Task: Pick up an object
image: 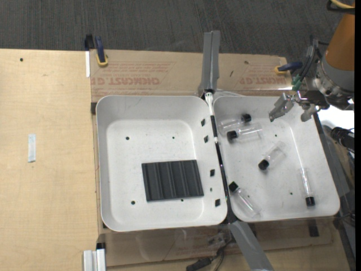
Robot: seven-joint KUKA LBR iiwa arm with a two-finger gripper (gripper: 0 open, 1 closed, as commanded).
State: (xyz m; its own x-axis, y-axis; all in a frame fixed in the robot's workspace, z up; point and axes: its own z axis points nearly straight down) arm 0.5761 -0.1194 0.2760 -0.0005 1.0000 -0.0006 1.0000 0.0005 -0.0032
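Gripper (293, 109) hanging over the far edge of the right bin (327, 168), two grey fingers (278, 110) spread apart, released, clutching nothing. Just below and to the left of the jaws, lying a clear vial with a black cap (240, 119), and right beside that, a second capped vial (242, 133), both resting flat on the bin floor. Further down from the jaws, sitting near the bin's middle, a third vial (271, 158) tilted on a diagonal, black cap pointing toward the lower left. Down and off to the right of the fingers, stretching along the bin's right side, a slim tube (306, 188) with its dark cap at the near end. Well below and left, nestling in the near left corner, another vial (242, 197). Far off to the left of the jaws, lying flat in the left bin (113, 151), a dark ribbed rectangular block (172, 180). Above the jaws, rising toward the frame's edge, the arm's orange band (343, 47).
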